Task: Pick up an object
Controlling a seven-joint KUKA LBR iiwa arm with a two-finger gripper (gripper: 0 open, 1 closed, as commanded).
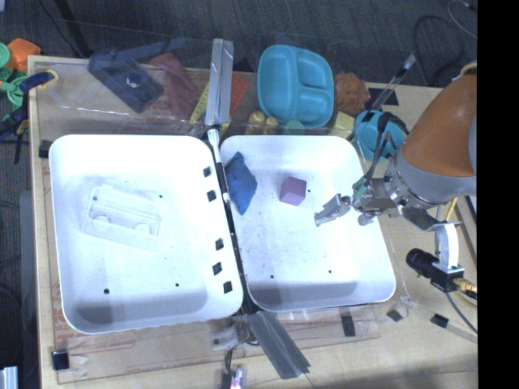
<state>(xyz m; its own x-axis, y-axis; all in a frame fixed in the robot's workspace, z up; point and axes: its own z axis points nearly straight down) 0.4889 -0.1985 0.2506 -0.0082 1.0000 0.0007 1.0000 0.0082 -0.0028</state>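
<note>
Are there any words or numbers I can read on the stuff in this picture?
No words, numbers or signs can be read.
Purple cube: plain faces.
Blue cloth-like thing: no label showing.
Clear plastic piece in the left bin: no print to be made out.
Teal divided tray behind the bins: plain.
The arm's tool: any marks are too small and blurred.

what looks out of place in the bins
Little stands out. The blue cloth lies crumpled against the right bin's left wall, beside the purple cube. A clear plastic tray lies askew in the left bin.
</note>
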